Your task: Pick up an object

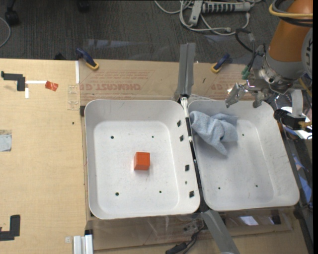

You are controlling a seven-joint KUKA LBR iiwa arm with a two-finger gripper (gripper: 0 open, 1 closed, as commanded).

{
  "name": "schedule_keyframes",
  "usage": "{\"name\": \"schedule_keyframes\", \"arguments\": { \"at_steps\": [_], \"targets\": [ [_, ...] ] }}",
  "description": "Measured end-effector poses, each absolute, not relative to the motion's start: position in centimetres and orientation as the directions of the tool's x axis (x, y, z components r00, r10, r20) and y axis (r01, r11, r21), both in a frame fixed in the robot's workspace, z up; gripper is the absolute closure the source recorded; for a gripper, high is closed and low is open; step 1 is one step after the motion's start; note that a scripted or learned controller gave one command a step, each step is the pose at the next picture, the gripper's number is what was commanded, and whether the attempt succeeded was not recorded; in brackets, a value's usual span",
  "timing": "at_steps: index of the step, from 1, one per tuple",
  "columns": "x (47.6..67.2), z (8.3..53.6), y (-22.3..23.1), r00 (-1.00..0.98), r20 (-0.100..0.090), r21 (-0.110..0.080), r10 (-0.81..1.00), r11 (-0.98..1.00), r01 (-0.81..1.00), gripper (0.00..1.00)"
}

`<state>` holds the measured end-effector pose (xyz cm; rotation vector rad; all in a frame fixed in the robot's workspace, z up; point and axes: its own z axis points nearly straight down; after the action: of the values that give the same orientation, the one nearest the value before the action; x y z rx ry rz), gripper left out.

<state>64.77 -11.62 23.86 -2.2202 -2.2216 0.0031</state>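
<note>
- A grey metal strut [221,233] ran out from under the joint of the two bins at the bench's near edge, with a dark cable [186,244] beside it.
- The left bin [99,198] was a shallow white tray with rounded corners and a few small dark holes in its floor.
- An orange cube [142,161] sat flat on the left bin's floor, a little nearer than its middle and well apart from every wall.
- The right bin [278,193] touched the left bin along a seam set with small black clips.
- A crumpled pale-blue cloth [214,128] lay in the right bin's far left corner, close to the seam.
- A light wooden board [35,163] covered the bench to the left of the bins, carrying black brackets and a small red piece [51,86].
- Brown cardboard with reversed printing [129,82] lay behind the bins, held by two blue-and-yellow clamps [87,58].
- The gripper [244,95] hung above the right bin's far rim, apart from the cloth, its two fingers spread and nothing between them.
- The arm's orange band [290,34] rose at the far right.
- Dark carpet [99,25] lay beyond the bench, strewn with white cables and a power strip [218,7].
</note>
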Motion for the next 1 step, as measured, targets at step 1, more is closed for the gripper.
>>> {"name": "schedule_keyframes", "arguments": {
  "at_steps": [1],
  "targets": [
    [65.97, 9.4, -14.14, -0.047, -0.002, 0.004, 0.999, 0.047, 0.999, 0.0]
  ]
}}
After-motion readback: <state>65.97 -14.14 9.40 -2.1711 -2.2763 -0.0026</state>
